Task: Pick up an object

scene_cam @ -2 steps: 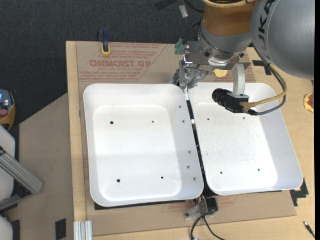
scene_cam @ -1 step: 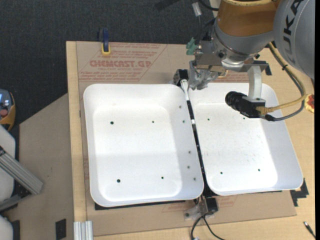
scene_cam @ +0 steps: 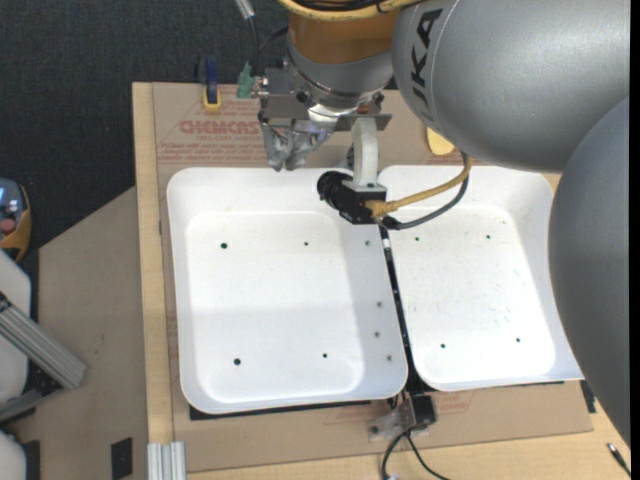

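Observation:
My gripper (scene_cam: 288,154) hangs over the far rim of the left white bin (scene_cam: 200,268), near its back edge. I see nothing between or under its tips. The grey arm with its orange band (scene_cam: 340,8) reaches in from the upper right and covers the far right corner of the right white bin (scene_cam: 500,348). Small dark dots mark the floor of each bin. A pale yellow thing (scene_cam: 440,140) peeks out behind the arm, beyond the right bin's far rim.
The bins sit side by side on a brown cardboard sheet (scene_cam: 160,168). A blue and yellow clip (scene_cam: 210,83) and a green one (scene_cam: 243,78) stand at the sheet's far edge. A cable connector (scene_cam: 415,413) lies at the front between the bins.

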`<state>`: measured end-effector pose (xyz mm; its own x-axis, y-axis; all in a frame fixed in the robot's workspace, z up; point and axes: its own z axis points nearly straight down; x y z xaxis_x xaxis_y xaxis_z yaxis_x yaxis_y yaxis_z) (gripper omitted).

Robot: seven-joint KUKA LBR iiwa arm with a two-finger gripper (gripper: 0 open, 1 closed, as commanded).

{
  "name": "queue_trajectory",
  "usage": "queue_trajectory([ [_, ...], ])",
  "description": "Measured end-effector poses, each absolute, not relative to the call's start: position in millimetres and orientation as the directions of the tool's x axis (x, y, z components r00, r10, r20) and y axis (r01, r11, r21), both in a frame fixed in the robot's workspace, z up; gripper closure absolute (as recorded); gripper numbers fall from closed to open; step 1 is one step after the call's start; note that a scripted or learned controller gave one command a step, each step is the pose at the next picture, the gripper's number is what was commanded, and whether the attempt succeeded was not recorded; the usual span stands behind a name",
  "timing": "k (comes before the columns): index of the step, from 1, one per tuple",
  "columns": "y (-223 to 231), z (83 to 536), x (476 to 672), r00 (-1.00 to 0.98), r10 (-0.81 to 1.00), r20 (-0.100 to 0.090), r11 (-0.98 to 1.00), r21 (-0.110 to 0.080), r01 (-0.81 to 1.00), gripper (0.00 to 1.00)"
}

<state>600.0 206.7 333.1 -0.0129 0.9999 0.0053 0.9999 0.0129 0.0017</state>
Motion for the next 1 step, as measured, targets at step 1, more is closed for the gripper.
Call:
queue_trajectory([
  [1,226.2,286.6,569.3,-0.003,1.0,-0.001,0.003,-0.008,1.0,1.0],
])
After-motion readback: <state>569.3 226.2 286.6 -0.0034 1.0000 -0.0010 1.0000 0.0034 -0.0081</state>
